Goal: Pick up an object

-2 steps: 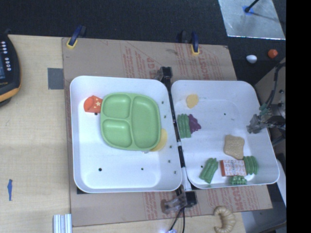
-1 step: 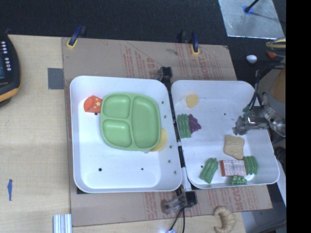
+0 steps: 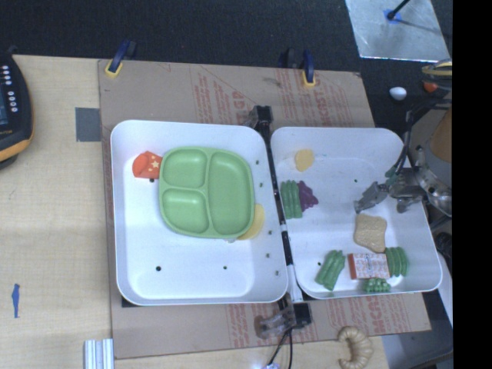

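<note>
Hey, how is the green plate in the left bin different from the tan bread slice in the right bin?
The green plate is far larger than the bread slice. The plate is bright green with three compartments; the bread is tan and plain. The plate lies partly over a red item and a yellow one, while the bread rests on the bin floor, close to the gripper. Both lie flat in white bins.
</note>
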### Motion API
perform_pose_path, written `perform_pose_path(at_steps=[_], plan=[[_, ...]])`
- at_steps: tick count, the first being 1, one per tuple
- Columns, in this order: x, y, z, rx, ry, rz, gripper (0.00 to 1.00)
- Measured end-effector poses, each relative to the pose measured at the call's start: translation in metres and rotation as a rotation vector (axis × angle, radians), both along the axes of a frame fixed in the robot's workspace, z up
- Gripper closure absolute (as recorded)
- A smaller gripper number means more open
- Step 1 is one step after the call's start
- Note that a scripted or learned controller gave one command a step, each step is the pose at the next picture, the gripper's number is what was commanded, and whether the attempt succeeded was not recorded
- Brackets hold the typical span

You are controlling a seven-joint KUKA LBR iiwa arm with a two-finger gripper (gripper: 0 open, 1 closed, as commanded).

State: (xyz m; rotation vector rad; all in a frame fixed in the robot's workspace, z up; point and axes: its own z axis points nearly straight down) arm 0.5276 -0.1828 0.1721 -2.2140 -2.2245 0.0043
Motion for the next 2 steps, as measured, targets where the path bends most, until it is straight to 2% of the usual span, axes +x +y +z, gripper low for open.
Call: perform_pose_path(at_steps=[1, 2], plan=[[-0.016, -0.030, -0.085, 0.001, 0.006, -0.002, 0.00], [0.010, -0.029, -0.080, -0.001, -0.004, 0.002, 0.00]])
